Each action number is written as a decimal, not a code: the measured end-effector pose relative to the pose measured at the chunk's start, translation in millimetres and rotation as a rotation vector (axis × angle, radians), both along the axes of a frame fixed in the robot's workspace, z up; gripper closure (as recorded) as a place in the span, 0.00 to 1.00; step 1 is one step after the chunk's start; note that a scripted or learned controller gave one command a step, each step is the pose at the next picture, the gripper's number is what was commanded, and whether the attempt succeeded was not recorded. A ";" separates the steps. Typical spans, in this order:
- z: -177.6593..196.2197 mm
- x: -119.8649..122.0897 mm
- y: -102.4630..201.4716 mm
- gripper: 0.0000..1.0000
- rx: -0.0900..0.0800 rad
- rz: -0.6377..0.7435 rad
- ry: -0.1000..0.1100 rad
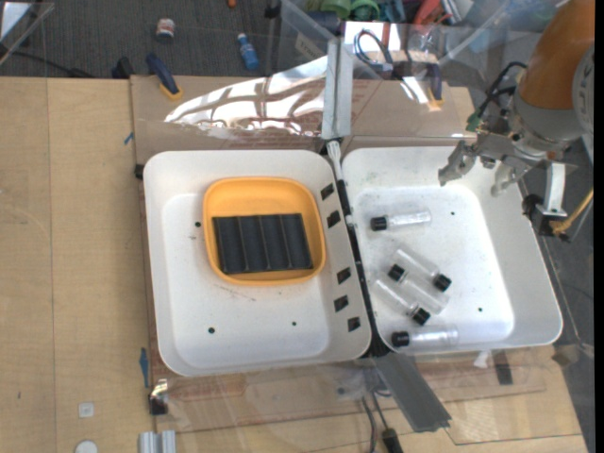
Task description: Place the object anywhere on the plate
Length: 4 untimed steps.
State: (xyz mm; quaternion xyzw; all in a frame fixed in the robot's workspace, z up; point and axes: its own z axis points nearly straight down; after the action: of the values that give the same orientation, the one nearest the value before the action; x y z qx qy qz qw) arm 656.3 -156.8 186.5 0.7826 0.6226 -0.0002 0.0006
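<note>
Lighting bright, even, overhead; no hard shadows inside the two white bins (170, 281), only soft shading along their inner walls. White plastic runs close to overexposed, so surface detail there is weak. Strong specular glare on the reflective sheet (255, 102) behind the bins, streaky white patches. Second hot spot on the shiny panel (382, 45) near the top. Clear vials (415, 286) low-contrast against the white, outlines faint. Arm (557, 74) at the right is soft, slightly blurred. Overall resolution low, mild softness and noise; clutter along the top edge is out of focus.
</note>
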 end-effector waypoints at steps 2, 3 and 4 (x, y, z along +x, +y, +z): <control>45.5 11.6 -58.8 0.00 -0.003 0.351 -0.005; 49.2 11.7 -63.4 0.00 -0.004 0.718 -0.005; 47.9 11.8 -65.6 0.00 -0.003 1.075 -0.004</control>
State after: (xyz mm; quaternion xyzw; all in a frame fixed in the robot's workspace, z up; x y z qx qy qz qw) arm 668.1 -222.4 234.4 0.3537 0.9354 0.0006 0.0030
